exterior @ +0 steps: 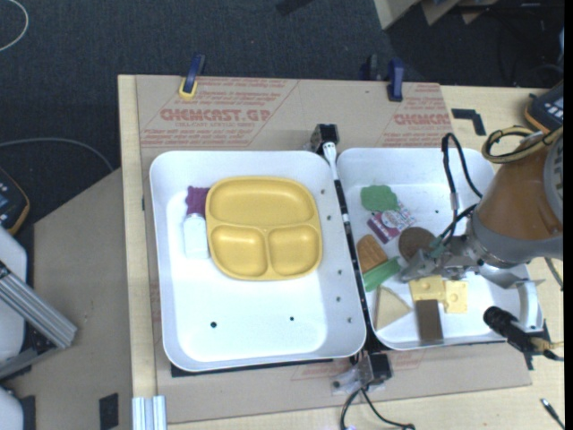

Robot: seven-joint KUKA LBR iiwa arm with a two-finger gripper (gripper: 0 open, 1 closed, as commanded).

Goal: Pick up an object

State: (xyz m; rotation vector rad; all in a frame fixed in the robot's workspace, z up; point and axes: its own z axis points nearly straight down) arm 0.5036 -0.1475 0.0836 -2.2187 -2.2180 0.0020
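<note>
The tool (428, 262) hangs low over the right bin (407, 162), above a crowded pile; whether it is released or clenched I cannot tell. Candidates lie beneath and beside it: a brown disc (417, 240), a yellow block (428, 289), a brown bar (429, 321), a green piece (377, 197); probably a descent toward the pile. The left bin (260, 339) holds a yellow divided plate (263, 226).

Two bins stand side by side on the bench (269, 106). In the left bin (251, 334) a divided plate (264, 225) lies toward the back, with a bottle (194, 236) just beside its left edge. The right bin (358, 173) holds a cluster of small items — the gripper (428, 262) is above its middle.
</note>
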